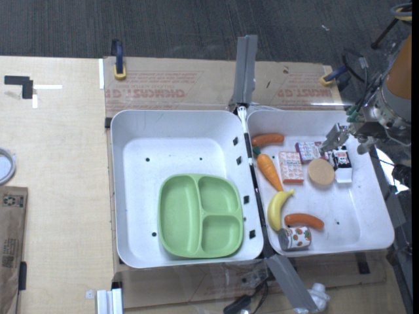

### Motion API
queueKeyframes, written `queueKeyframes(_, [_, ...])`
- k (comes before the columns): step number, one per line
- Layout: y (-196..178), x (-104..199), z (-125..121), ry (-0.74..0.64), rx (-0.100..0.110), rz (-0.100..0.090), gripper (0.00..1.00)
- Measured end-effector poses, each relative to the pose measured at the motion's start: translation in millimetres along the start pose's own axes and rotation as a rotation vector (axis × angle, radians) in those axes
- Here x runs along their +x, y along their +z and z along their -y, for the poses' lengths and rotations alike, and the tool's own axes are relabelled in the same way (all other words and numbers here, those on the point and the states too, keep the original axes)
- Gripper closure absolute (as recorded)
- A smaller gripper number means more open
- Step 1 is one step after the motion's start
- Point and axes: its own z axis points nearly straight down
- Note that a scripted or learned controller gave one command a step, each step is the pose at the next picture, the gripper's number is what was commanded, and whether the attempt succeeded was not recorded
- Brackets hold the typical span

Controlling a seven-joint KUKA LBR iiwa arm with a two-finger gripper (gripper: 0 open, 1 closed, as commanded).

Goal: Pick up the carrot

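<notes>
Hovering over the far right rim of the right white bin (383,208), the two-finger gripper (340,138) shows fingers spread apart, holding nothing. Well to its left, the tapered orange carrot (268,171) lies by the bin's inner wall, between an orange sausage (267,139) and a yellow banana (278,208). Beyond, the left white bin (131,175) holds a green three-compartment plate (200,215), with bare floor around it.

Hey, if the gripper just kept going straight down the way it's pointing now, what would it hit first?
Probably the small black and white box, or the round tan disc beside it: the gripper hangs over the right bin's far right part. Depth is unclear from this slant. The carrot lies well off that line, by the divider.
</notes>
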Motion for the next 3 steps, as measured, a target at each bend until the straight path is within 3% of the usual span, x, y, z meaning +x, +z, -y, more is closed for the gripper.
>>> queueKeyframes(1, [76,47,50,0.139,0.001,-0.001,0.0])
queueKeyframes(2, [75,114,27,-0.035,-0.001,0.0,0.0])
queueKeyframes(3, [75,70,-3,-0.153,-0.002,0.001,0.0])
